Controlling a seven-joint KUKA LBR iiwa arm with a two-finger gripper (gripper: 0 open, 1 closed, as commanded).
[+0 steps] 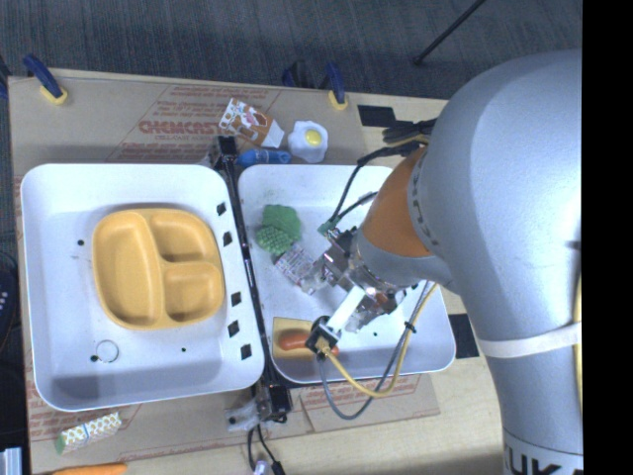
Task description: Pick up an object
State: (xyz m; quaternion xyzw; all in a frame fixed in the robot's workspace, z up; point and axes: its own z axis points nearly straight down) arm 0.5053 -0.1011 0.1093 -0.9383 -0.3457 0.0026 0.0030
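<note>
The right bin (415,359) holds a green leafy toy (279,226) near its left wall. Below it lies a clear plastic piece (295,263). A hot dog toy (294,340) on a yellow base rests at the bin's front left corner. My gripper (321,268) is low in this bin, right beside the clear plastic piece and possibly touching it. The grey wrist with its orange band (391,221) covers much of the bin's right half.
The left bin (49,206) holds a yellow divided plate (158,265) and a small clear ring (106,351). Behind the bins lie a small carton (242,119), a blue item (262,156) and a yellow-and-white item (309,139). A wrapped packet (89,430) lies at the front left.
</note>
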